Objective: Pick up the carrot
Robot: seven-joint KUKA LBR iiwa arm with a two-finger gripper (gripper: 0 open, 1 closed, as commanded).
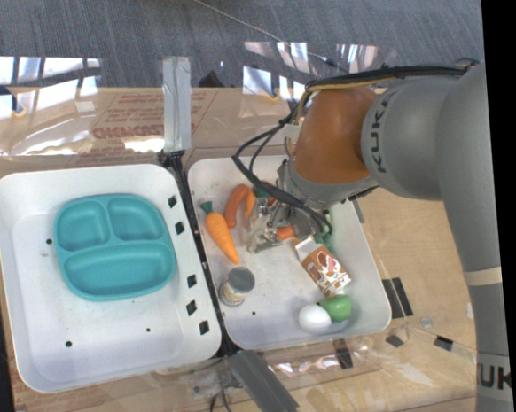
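Observation:
The carrot (222, 235) lies in the right bin (276, 328) near its left wall, thick end up and tip pointing down-right. My gripper (264, 227) is low in the same bin, just to the right of the carrot, under the orange wrist band. I see nothing held in it. A second orange, elongated piece (237, 204) lies slanted just above the carrot, close to the gripper. A small orange bit (284, 234) shows right beside the gripper.
In the right bin there are also a small tin can (238, 285), a brown-and-white carton (324, 270), a white egg (314, 317) and a green item (340, 307). The left bin (38, 351) holds a teal divided plate (114, 245).

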